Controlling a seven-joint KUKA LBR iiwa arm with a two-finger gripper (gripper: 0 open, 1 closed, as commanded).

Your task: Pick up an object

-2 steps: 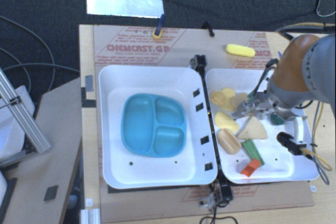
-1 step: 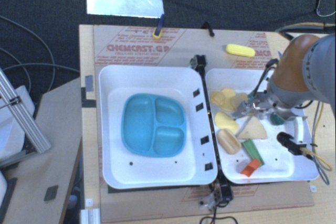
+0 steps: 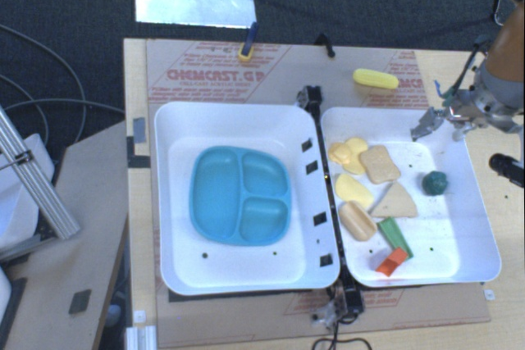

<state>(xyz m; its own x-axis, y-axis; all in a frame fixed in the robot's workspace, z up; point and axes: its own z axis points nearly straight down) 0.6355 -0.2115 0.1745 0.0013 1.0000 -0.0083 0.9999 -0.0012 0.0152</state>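
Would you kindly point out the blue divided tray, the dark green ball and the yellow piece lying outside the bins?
blue divided tray [image 3: 240, 196], camera view, its central ridge
dark green ball [image 3: 435, 183], camera view, its top
yellow piece [image 3: 376, 79], camera view, its middle

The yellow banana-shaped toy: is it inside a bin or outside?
Outside. The yellow banana-shaped toy lies on the cardboard sheet behind the right bin, beyond its far rim.

we see a tan surface [image 3: 94, 176] carrying a printed cardboard sheet [image 3: 215, 71]; on the sheet sit two white bins, left [image 3: 176, 135] and right [image 3: 476, 213], plus a yellow banana-shaped toy [image 3: 376, 79].
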